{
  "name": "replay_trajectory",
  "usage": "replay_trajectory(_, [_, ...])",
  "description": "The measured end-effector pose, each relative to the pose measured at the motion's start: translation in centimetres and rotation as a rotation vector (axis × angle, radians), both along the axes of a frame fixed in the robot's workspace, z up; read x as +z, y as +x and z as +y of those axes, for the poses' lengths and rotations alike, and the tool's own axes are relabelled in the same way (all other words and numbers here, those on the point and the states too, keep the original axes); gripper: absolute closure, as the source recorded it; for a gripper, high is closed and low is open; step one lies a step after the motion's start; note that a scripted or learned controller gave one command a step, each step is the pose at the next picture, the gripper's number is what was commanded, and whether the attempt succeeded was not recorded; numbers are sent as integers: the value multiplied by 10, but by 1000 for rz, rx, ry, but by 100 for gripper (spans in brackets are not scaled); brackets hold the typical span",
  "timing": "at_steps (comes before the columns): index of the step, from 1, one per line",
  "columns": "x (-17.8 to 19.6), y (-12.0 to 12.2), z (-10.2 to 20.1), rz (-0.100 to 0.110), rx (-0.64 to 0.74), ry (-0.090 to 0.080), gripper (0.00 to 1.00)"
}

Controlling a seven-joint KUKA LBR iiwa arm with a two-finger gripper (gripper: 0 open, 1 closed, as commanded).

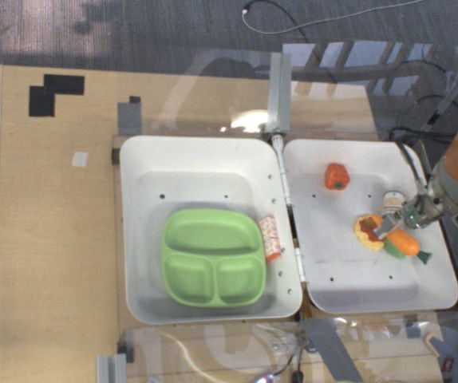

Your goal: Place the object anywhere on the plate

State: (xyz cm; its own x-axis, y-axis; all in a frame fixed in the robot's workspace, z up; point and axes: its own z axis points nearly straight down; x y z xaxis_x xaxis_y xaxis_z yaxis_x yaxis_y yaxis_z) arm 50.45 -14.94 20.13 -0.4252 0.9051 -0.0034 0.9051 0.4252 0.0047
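Claw (395,223) low in the right bin (373,290), reaching in from the right; we cannot tell its state. It sits among a cluster: a toy carrot (404,243) just beside it, a yellow and red toy (367,231) to its left, a small white item (393,200) above. We note a red pepper (337,176) apart, toward the far side. In the left bin (145,174), the green plate (211,256), three sections, with a small packet (270,237) at its right edge.
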Motion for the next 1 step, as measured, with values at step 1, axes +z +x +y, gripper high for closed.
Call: replay_trajectory(1, [-34, -10, 61, 2, 29, 1, 100])
